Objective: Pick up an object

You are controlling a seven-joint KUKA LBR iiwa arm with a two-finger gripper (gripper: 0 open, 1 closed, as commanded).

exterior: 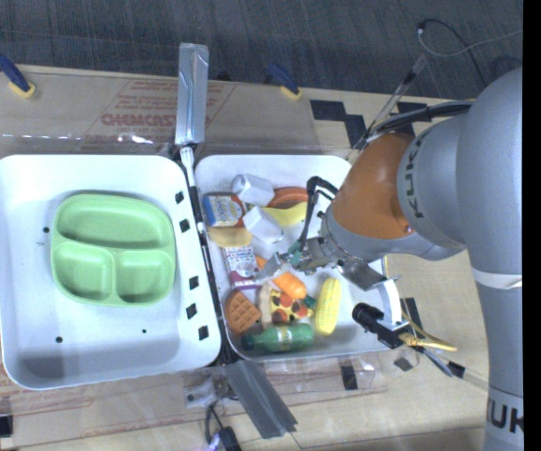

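Gripper [301, 252] low over right bin [216, 172] clutter; pincer state: cannot tell. Risk: corn cob [328, 305] at 5 o'clock, orange piece [289, 283] crowding target; likely misgrasp or slip.

A divided tray [113, 248] lies in the left bin [12, 280]; toy foods crowd the right bin [216, 170].

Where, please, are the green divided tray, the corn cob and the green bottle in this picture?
green divided tray [113, 216]: camera view, on its large upper compartment.
corn cob [328, 306]: camera view, on the middle of the yellow cob.
green bottle [280, 338]: camera view, on the bottle's body.
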